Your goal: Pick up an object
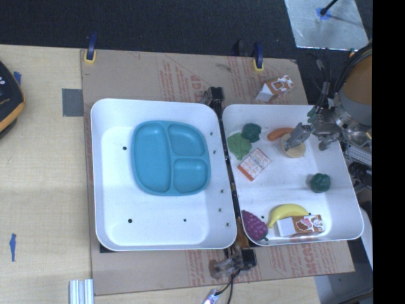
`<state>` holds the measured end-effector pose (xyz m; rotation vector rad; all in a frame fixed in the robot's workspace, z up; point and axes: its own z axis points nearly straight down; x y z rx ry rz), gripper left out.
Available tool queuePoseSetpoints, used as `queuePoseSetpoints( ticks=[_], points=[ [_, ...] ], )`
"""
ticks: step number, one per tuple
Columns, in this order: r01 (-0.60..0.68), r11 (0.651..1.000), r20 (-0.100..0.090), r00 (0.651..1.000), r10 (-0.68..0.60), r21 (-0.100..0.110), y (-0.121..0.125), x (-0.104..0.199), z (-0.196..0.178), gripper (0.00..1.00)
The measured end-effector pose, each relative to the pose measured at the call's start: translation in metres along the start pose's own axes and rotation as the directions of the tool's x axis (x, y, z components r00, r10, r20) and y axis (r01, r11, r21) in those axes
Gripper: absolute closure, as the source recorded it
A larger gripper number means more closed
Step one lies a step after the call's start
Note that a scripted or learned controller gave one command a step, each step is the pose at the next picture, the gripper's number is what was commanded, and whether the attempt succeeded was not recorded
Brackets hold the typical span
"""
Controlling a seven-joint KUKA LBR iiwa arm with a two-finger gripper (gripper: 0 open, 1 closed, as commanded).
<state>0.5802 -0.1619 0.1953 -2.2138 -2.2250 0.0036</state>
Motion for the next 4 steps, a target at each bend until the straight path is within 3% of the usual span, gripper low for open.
queuePoseSetpoints(
  ticks=[1, 2, 3, 4],
  points=[
    [-0.001, 1.0, 0.002, 1.0, 0.001, 0.0, -0.027, -0.051, 0.045, 0.0],
    [0.001, 1.0, 0.001, 1.0, -0.001, 0.0, -0.061, -0.05, 0.104, 0.0],
    [0.005, 1.0, 0.003, 1.0, -0.005, 0.001, -0.061, -0.051, 0.094, 1.0],
    [0.002, 1.0, 0.001, 1.0, -0.002, 0.0, -0.02, 0.023, 0.052, 1.0]
  ],
)
